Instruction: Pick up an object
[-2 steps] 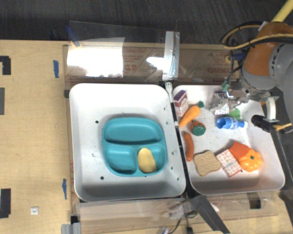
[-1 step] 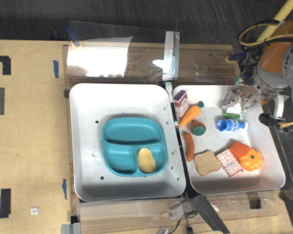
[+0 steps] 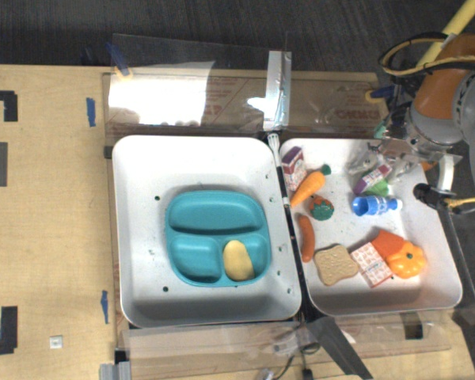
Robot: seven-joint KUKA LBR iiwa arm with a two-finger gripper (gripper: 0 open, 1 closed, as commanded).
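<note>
Camera: single fixed unit, mounted above the bench [image 3: 39, 212], which looked down at a slant. Framing was moderately wide and took in both white bins whole, the left bin [image 3: 134, 291] near centre and the right bin [image 3: 435, 291] toward the right edge. Dark floor crossed the top. The arm [image 3: 447, 93] entered at upper right.

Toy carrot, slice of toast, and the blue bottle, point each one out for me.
Toy carrot [image 3: 309, 186]: camera view, middle of its orange body.
Slice of toast [image 3: 336, 264]: camera view, centre of its top face.
Blue bottle [image 3: 374, 205]: camera view, middle of its side.
</note>
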